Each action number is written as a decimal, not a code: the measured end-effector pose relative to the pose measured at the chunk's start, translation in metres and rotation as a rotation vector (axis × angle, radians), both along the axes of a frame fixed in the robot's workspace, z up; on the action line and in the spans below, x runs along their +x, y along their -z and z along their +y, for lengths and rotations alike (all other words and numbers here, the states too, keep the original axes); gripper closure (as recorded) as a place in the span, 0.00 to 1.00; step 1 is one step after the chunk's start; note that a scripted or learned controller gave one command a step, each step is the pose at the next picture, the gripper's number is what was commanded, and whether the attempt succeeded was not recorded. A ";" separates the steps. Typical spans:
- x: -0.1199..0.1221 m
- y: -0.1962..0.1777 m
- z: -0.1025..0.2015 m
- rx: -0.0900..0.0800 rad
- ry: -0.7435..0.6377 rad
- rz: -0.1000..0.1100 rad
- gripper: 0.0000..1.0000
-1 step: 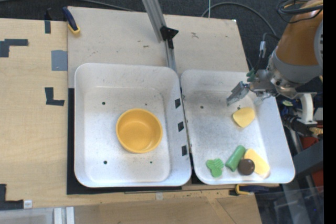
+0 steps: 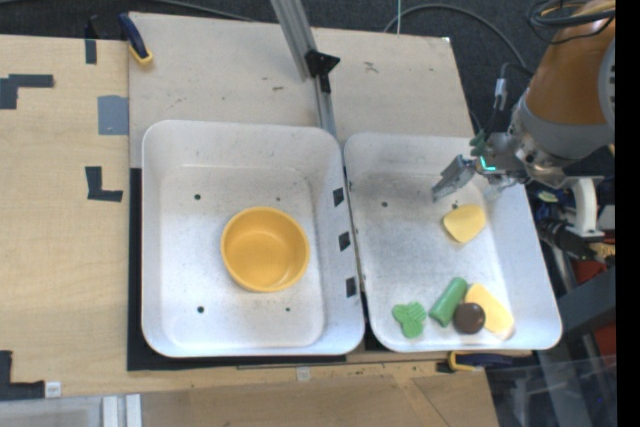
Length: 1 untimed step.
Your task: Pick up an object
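Note:
My gripper (image 2: pixel 470 187) hangs over the upper right part of the right bin (image 2: pixel 400 175), open, with nothing between its fingers. A pale yellow wedge (image 2: pixel 465 223) lies on the bin floor just below it, apart from the fingers. At the bin's front right corner sit a green cylinder (image 2: pixel 449 301), a green leafy piece (image 2: pixel 409 318), a brown ball (image 2: pixel 469 317) and a yellow block (image 2: pixel 494 310), packed close together. A yellow bowl (image 2: pixel 265 248) stands upright in the middle of the left bin (image 2: pixel 180 165).
A grey metal pole (image 2: pixel 290 0) slants down from the top to the ridge between the bins. Cables loop behind the bench at the back. The arm's orange band (image 2: pixel 570 85) rises at the right edge. Wooden bench top stretches to the left.

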State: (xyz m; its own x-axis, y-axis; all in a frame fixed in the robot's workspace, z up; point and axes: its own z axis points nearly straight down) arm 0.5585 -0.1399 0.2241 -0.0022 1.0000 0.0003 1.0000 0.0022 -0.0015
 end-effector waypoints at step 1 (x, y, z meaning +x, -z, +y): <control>-0.004 0.050 -0.009 0.000 0.002 0.005 0.00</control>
